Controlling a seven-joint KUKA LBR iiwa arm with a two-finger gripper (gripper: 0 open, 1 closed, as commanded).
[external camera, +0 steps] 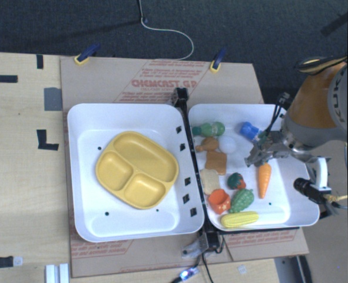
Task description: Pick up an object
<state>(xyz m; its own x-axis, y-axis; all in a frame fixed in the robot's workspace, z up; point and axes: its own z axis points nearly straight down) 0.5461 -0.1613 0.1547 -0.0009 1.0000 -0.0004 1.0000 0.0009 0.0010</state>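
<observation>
The gripper hangs low over the right bin, its tip just above the top of the carrot, which lies upright along the bin floor. Whether the gripper is parted or closed I cannot tell. A blue cup sits just beyond it

The pale wooden bench (marked with dark angular shapes along its left part) carries a flat brown cardboard sheet with red printing, held at its far edge by two small clamps with blue and yellow parts, one toward the left and one toward the right. On the cardboard sit two shallow white plastic bins side by side, touching along a black hinge strip: the left bin and the right bin.
</observation>
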